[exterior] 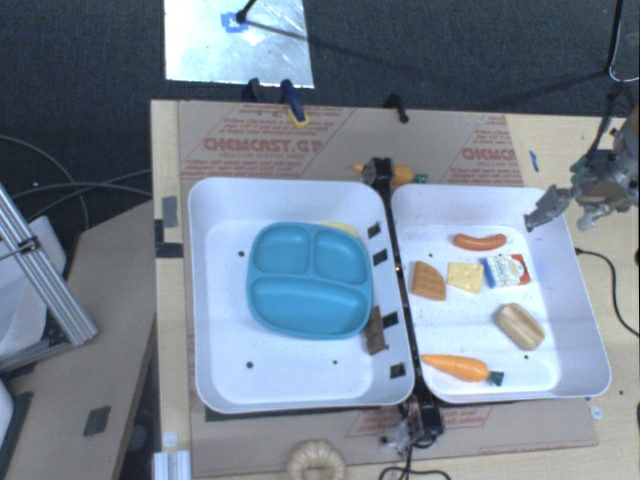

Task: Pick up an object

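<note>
Toy food lies in the right bin (575, 298): sausage (480, 240), cracker (428, 281), cheese slice (465, 277), small packet (507, 269), bread roll (520, 326) and carrot (458, 368), all apart from one another. I see the gripper (562, 211) over that bin's upper right corner, well above the sausage. I cannot tell whether its fingers are open or closed. A blue divided plate (308, 278) sits in the left bin (215, 298).

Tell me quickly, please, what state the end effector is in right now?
End effector: at the right bin's upper right rim, above the sausage, with nothing seen held; open or closed cannot be told.
</note>
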Controlling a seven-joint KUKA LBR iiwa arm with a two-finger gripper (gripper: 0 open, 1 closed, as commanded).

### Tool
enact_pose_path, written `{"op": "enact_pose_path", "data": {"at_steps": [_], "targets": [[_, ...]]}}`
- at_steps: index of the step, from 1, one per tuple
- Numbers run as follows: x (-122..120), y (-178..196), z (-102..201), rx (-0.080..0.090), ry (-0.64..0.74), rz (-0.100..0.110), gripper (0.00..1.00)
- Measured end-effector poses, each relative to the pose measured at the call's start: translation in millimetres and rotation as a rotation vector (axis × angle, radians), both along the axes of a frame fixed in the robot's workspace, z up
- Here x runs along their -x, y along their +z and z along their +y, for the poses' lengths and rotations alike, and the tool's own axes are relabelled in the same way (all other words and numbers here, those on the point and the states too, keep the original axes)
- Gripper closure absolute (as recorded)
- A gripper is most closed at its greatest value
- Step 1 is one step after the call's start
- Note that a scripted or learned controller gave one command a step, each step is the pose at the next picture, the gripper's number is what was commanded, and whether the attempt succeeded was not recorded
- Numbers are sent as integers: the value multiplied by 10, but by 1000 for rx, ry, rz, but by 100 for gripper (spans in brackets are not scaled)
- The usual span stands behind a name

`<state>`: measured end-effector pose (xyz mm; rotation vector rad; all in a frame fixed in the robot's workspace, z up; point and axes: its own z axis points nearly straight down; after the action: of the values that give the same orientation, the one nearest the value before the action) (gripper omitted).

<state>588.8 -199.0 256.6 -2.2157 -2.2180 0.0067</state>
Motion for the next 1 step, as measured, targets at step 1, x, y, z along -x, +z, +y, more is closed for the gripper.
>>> {"op": "enact_pose_path", "data": {"at_steps": [1], "targets": [[-21, 57, 4, 2, 2, -10, 0]]}}
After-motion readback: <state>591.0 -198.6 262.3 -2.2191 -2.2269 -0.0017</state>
